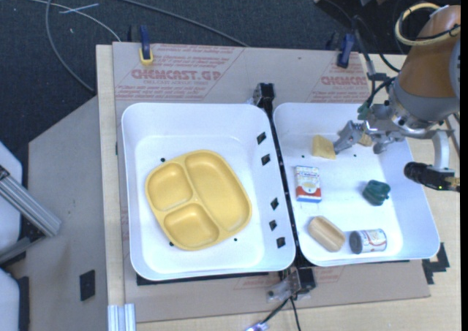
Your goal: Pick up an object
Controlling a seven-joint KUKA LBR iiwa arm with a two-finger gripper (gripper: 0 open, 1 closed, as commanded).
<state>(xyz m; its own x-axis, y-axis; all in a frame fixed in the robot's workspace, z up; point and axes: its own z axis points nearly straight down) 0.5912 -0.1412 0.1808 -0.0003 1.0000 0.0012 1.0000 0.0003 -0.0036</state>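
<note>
Wedge (pixel 323 147), a small yellow piece, lies in the upper part of the right bin (pixel 420 245), right of frame centre, and looks the likeliest target. The tool (pixel 349 139) sits just to its right, low over the bin floor and close to touching it, on the arm (pixel 428 66) that enters from the upper right; whether its tips are apart or together I cannot tell, and nothing shows between them.

Below the wedge stands a red-and-white carton (pixel 308 183). Further right is a green lump (pixel 377 191). Near the bin's lower edge lie a tan roll (pixel 325 233) and a can (pixel 368 240), close beside each other. The left bin (pixel 135 176) holds a yellow tray (pixel 197 198). Both rest on the worktop (pixel 110 176).

By my reading this is the approach step: nothing is lifted. The next move calls for centring over the wedge, straddling it, then closing and raising.
</note>
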